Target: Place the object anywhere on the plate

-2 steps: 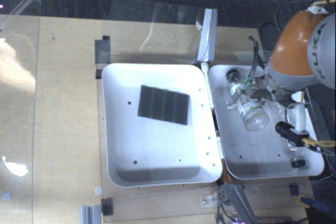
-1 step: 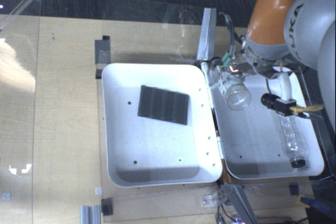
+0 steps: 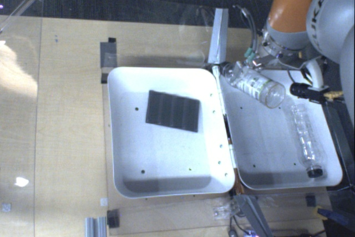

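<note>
I log the clear plastic bottle (image 3: 256,86) lying tilted at the right bin's (image 3: 266,152) far-left corner, long axis slanting toward near-right, just below the jaws (image 3: 256,59) whose state I cannot tell, dark plate (image 3: 172,111) leftward in the other bin.

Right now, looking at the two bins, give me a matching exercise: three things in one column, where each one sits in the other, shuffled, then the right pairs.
Things:
1. dark ribbed plate
2. clear bottle with a label
3. slim clear bottle with a dark cap

Places:
A. along the right bin's right side
B. on the left bin's floor
C. top left of the right bin, under the arm's wrist

Pairs: 1-B, 2-C, 3-A
</note>
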You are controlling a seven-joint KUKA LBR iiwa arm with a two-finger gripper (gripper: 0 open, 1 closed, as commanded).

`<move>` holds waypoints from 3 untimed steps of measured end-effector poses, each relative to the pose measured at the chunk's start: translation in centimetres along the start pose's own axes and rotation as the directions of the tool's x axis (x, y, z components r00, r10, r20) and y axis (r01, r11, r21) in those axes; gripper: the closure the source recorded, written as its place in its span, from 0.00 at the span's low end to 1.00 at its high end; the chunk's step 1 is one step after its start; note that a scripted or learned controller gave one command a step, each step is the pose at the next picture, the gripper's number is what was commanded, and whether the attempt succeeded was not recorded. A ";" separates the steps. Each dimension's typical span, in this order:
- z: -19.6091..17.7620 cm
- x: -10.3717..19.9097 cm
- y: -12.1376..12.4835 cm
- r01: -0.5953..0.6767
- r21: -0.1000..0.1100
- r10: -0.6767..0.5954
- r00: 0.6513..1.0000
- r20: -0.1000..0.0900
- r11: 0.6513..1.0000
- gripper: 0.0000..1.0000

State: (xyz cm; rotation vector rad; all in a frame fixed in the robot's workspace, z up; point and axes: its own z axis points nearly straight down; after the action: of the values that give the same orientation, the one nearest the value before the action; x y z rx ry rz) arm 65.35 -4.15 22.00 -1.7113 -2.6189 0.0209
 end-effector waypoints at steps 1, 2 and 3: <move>-2.4 6.7 -1.6 0.108 -0.024 -0.107 0.994 0.008 0.994 1.00; -3.5 6.7 -1.4 0.112 -0.029 -0.111 0.994 0.010 0.993 1.00; -4.6 6.8 -1.3 0.116 -0.034 -0.115 0.993 0.013 0.993 1.00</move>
State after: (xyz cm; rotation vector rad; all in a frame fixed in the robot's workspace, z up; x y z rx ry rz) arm 61.55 1.57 26.63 -1.5700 -2.7371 -0.0161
